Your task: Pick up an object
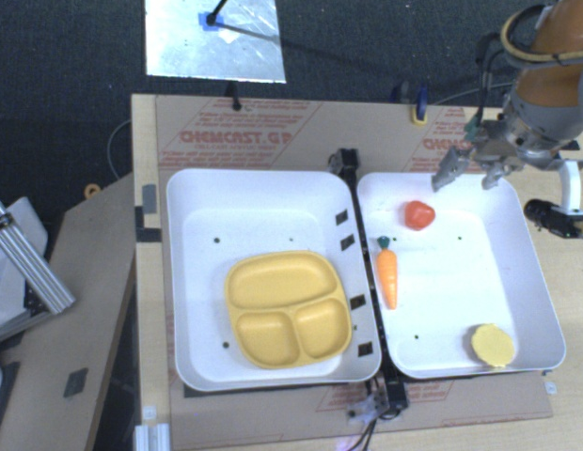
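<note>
Left bin (193, 205): yellow compartment tray (287, 306). Right bin (541, 318): carrot (387, 275) at 9 o'clock, red tomato (419, 215) at 11, yellow disc (493, 345) at 5. Pincer (468, 174), open and empty, hovers over the far rim at 12; nothing lifted yet. Bench (273, 125) sheet reads "CHEMCAST GP".

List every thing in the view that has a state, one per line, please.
claw: open, above the far edge of the right bin, holding nothing
tomato: lying in the right bin, untouched
carrot: lying flat by the bin's left wall
yellow disc: lying flat in the near right corner
yellow divided tray: right way up in the left bin
</note>
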Tool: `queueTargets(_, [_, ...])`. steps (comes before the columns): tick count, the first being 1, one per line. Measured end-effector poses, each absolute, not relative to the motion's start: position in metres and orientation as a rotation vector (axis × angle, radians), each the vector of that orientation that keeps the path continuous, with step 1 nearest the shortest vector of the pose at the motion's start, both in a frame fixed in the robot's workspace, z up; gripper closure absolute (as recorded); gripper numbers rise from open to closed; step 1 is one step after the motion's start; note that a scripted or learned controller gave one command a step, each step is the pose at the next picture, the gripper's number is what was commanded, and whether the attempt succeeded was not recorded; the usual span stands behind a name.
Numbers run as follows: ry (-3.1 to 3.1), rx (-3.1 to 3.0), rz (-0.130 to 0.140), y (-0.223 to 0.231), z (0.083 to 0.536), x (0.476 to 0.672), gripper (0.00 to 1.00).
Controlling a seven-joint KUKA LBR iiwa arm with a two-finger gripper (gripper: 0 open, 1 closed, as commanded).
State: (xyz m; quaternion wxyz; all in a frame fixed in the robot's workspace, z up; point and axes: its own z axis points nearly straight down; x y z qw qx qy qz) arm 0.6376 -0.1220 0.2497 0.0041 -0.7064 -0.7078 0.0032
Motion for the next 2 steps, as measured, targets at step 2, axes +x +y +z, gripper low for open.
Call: queueTargets(2, [-2.222,-2.219,0.003,-0.129,0.200,0.645,0.00])
